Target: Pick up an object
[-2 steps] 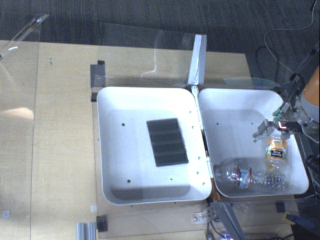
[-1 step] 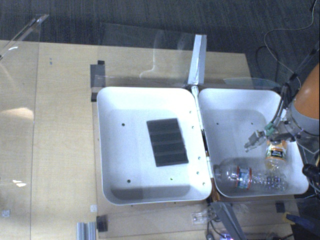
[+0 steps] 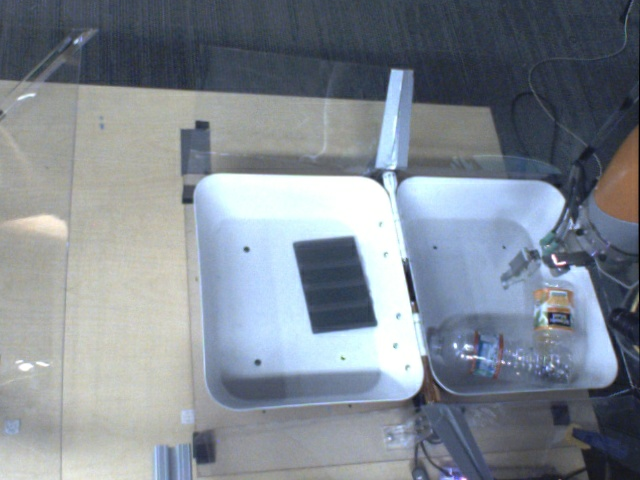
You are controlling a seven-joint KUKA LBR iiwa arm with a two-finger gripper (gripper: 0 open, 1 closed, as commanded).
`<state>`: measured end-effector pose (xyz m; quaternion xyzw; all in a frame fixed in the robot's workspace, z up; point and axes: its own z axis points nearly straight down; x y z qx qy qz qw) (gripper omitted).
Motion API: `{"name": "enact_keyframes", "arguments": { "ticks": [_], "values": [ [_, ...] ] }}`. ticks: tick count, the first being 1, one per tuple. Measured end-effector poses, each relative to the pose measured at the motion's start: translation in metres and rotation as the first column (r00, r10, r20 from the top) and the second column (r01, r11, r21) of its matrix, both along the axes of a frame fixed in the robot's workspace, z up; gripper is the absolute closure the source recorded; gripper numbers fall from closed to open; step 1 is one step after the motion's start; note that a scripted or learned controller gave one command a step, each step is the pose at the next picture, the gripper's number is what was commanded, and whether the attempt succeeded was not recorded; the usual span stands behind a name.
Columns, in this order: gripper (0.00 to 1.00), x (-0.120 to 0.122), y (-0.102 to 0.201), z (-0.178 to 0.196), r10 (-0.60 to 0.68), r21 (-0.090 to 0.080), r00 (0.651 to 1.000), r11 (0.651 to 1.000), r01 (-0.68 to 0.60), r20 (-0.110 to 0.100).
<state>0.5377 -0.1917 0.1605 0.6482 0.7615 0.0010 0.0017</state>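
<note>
Camera view takes the right bin [image 3: 470,203] as landmark. Left of it, the other bin [image 3: 230,268] holds a dark ribbed slab [image 3: 334,284]. Along its near wall lies a clear plastic bottle [image 3: 500,353], hard to make out; a small orange-labelled bottle [image 3: 553,310] stands just right. Above that, the gripper [image 3: 530,261] hovers, blurred, its arm cut off; whether it is clenched, I cannot tell.

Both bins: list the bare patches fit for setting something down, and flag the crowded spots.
Left bin: bare floor rings the dark ridged pad, widest toward its left wall. Right bin: the upper-left floor, beside the divider, is free. Crowded: its lower right, where the clear plastic bottle lies along the near wall, the small orange-labelled bottle above it, and the gripper hovers close.
</note>
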Motion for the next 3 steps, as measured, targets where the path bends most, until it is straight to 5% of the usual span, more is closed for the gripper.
{"name": "enact_keyframes", "arguments": {
  "ticks": [1, 3],
  "values": [
    [0.00, -0.0025, -0.0121, -0.0630, -0.017, -0.012, 0.999, 1.000, 0.018, 0.046],
    [0.00, -0.0025, -0.0121, -0.0630, -0.018, -0.012, 0.999, 1.000, 0.018, 0.046]
  ]
}}
